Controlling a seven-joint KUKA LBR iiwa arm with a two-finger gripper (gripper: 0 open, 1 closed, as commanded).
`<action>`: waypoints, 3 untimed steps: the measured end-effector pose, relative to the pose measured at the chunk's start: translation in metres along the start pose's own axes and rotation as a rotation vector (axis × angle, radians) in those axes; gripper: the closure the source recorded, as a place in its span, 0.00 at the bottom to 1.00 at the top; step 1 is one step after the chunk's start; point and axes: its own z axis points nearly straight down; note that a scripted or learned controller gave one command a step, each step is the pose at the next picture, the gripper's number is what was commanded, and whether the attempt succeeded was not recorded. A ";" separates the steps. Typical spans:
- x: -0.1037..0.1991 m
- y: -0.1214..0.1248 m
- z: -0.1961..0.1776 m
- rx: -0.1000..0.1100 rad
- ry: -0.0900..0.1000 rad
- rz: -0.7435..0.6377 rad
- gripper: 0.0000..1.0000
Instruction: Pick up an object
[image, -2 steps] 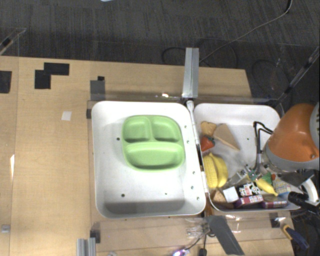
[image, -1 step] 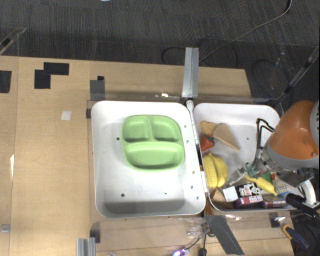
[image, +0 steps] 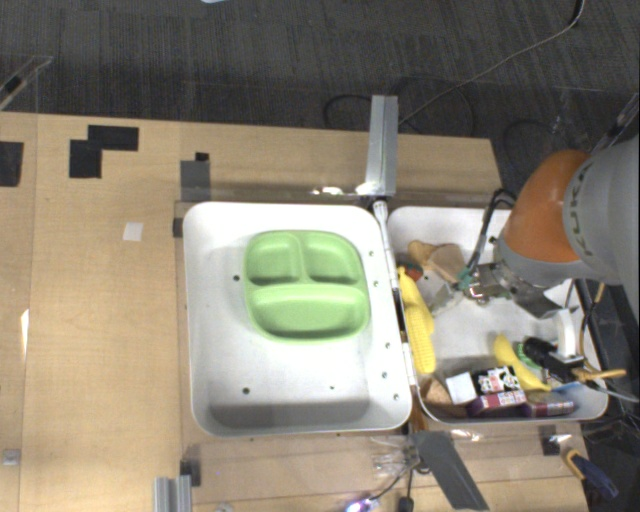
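The gripper (image: 472, 287) sits low in the right bin (image: 470, 345), near its upper middle, and whether it is released or clenched cannot be told, since the tip is small and partly masked by the wrist. Just beside it on the left lies a tan, rounded object (image: 437, 257), close to touching it; nothing can be seen grasped. Behind the gripper the grey arm (image: 605, 210) with its orange band (image: 540, 215) reaches in from the right.

Along the right bin's left wall lies a yellow corn cob (image: 415, 318), lengthwise. Toward the bin's lower right corner lies a yellow banana-like piece (image: 520, 362), and beside it a small dark box with white print (image: 496, 381) and a white card (image: 459, 388). A dark purple tube (image: 520, 405) lies along the bottom wall.

The left bin (image: 215, 340) holds a green divided tray (image: 305, 283), flat, well apart from the gripper.
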 end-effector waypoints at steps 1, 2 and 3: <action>-0.004 0.016 0.000 0.003 0.000 -0.101 0.00; 0.000 0.067 0.003 0.004 0.001 -0.008 0.00; 0.000 0.070 -0.013 -0.001 -0.004 -0.017 1.00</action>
